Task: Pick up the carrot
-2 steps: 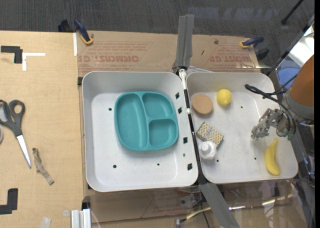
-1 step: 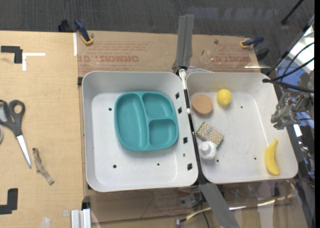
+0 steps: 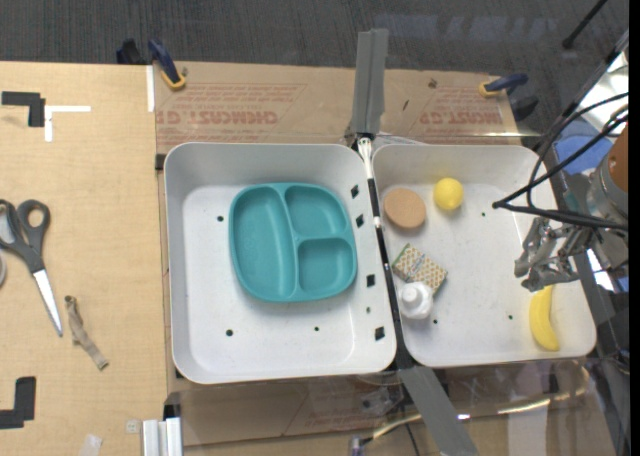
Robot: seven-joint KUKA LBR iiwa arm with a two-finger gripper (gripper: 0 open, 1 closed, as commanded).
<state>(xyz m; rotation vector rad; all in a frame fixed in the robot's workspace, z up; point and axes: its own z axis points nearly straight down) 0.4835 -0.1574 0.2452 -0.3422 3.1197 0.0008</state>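
Over right bin (image 3: 480, 349) far edge, gripper (image 3: 545, 262) w/ banana (image 3: 543, 318) just below.

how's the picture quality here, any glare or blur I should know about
In the camera view the light is even and soft, the white bins bright with mild sheen on the rims; the teal tray and scissors are sharp, while the gripper near the banana is cluttered by cables and hard to read.

Tray (image 3: 293, 242) in left bin (image 3: 185, 274)
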